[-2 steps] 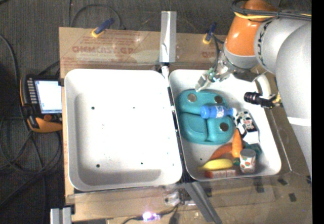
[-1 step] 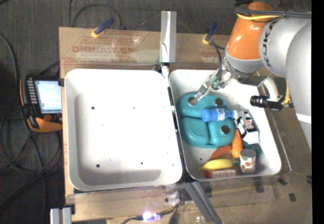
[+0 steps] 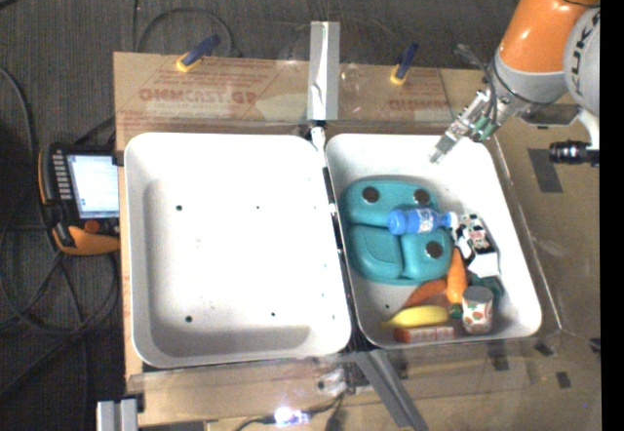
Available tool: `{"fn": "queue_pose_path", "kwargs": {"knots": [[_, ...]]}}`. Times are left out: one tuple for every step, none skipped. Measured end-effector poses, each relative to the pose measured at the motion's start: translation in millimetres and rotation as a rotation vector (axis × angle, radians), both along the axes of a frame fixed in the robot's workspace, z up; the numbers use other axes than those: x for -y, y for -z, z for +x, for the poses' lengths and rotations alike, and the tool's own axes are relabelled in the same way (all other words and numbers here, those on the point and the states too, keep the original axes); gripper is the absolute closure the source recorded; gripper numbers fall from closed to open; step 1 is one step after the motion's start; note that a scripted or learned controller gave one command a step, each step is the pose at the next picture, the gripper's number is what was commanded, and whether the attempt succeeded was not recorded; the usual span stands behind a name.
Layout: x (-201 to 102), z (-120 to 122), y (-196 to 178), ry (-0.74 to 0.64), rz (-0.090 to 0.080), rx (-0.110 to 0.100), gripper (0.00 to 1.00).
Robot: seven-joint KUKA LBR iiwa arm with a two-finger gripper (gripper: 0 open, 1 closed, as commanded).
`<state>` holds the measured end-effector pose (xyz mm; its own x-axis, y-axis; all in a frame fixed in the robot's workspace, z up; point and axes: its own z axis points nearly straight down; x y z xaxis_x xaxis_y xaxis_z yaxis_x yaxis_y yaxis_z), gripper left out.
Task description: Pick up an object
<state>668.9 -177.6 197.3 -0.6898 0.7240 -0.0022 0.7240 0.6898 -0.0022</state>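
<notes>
- Bottle (image 3: pixel 419 220) lay on the teal tray (image 3: pixel 375 229), round, so I figured it'd roll away.
- Gripper (image 3: pixel 458 136) hovered over the bin's (image 3: pixel 526 322) back corner; couldn't tell its spread.

Both bins are white: the left bin (image 3: pixel 234 244) carries a few small dark specks, and the right bin (image 3: pixel 507 215) holds the bright things. A teal toy (image 3: pixel 375 224) has dark spots on its top. The bottle (image 3: pixel 417 220) is blue with a white label. Beside them lie an orange carrot (image 3: pixel 454 278), a yellow banana (image 3: pixel 421 317) and a black-and-white patterned piece (image 3: pixel 476 236). The table (image 3: pixel 234 93) is brown cardboard with red print.
</notes>
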Motion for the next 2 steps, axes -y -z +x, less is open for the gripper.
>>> {"fn": "queue_pose_path", "kwargs": {"knots": [[-39, -14, -10, 0.022, 0.006, 0.000, 1.00], [-63, -41, 36, -0.078, 0.003, -0.002, 1.00]]}}
